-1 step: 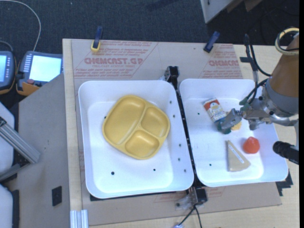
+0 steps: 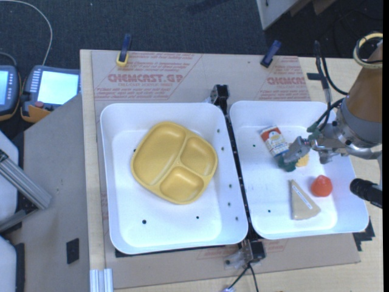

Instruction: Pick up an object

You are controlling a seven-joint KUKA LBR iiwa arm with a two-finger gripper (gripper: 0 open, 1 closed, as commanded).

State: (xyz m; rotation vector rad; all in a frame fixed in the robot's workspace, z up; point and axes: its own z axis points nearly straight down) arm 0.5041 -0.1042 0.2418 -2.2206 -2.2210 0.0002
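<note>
In the right bin (image 2: 267, 218) lie several small objects. A red and white packet (image 2: 275, 140) rests near the bin's middle back. Just below it sits a small green and yellow object (image 2: 290, 161). A red ball (image 2: 321, 185) and a beige wedge (image 2: 301, 202) lie toward the front right. My gripper (image 2: 306, 149) reaches in from the right and hangs right over the green and yellow object, partly covering it. Whether it touches that object is unclear from this angle.
The left bin (image 2: 121, 224) holds a yellow divided plate (image 2: 175, 161). A black divider with a clamp (image 2: 220, 93) runs between the bins. Blue clamps (image 2: 124, 48) hold the cardboard base at the back. A black part (image 2: 367, 191) juts in at the right edge.
</note>
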